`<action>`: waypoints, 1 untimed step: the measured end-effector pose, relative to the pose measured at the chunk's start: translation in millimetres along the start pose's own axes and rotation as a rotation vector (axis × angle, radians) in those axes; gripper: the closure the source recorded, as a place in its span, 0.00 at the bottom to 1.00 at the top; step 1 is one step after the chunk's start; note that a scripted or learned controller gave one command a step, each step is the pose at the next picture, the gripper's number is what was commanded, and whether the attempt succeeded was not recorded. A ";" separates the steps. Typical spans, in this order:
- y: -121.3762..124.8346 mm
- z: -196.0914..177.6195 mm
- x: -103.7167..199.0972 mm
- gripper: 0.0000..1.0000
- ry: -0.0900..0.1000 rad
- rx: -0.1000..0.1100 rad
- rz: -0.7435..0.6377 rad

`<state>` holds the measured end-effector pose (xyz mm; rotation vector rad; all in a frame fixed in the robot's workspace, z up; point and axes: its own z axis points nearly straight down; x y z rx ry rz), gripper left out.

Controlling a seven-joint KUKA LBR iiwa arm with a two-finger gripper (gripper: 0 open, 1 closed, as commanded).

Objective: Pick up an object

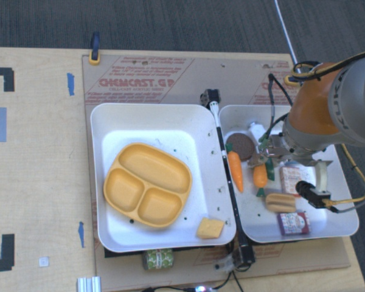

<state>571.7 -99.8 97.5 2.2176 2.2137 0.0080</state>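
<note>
Status: the pick is not complete. Nothing in the camera view is lifted; every object lies on a bin floor.

The arm [328, 105] reaches over the right bin [347, 224], and the tool [269, 152] sits low among the objects at that bin's left-centre. How its jaws stand cannot be told: the wrist body covers them, and no object can be confirmed between them.

Contents of the right bin: a long carrot [235, 171] lying along the left wall; a small orange carrot piece [260, 176] just beside the tool, and by position the likeliest target; a brown round item [239, 144] near the top left; a hot dog [280, 202] below the tool; a white packet [291, 178] to its right; a dark red packet [293, 223] near the bottom edge.

The left bin [103, 126] holds a yellow three-compartment plate [147, 184] and a yellow wedge, possibly cheese [210, 228], near its bottom right corner. A green can [159, 259] lies on the table [36, 163] below that bin.

Assessment: the approach appears made; closing on an object, securing it and raising it clear remain outstanding. Crowding around the tool poses a risk of a missed or double grasp.
</note>
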 end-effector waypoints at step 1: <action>-52.9 -88.3 41.1 1.00 0.003 0.008 -0.003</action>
